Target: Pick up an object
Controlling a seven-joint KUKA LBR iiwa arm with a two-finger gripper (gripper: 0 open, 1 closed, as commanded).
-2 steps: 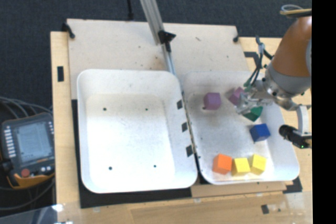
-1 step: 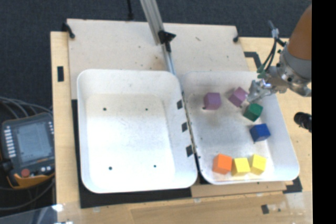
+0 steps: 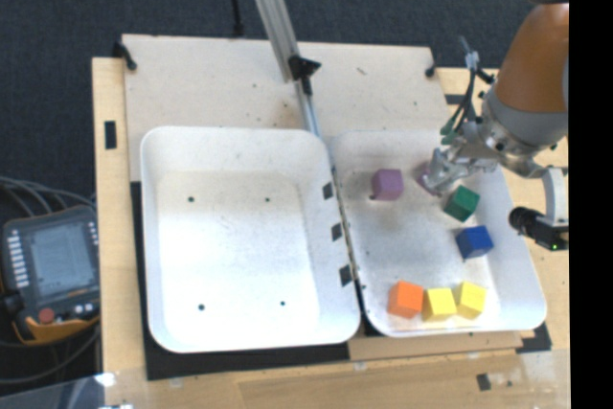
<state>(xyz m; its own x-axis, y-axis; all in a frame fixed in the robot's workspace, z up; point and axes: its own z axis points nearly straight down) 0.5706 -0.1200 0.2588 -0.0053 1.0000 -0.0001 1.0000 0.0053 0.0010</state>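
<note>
Green cube (image 3: pixel 463 202), edges askew, beside gripper (image 3: pixel 438 175)

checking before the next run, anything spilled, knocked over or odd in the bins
Nothing stands out. The purple block, green block, blue block, orange block and two yellow blocks all sit inside the right bin.

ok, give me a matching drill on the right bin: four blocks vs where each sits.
Things:
1. purple block
2. green block
3. blue block
4. orange block

Places:
A. leftmost of the front row of three
B. beside the gripper, on the side toward the front rim
C. nearest the divider, back half of the bin
D. between the green block and the front row

Pairs: 1-C, 2-B, 3-D, 4-A
</note>
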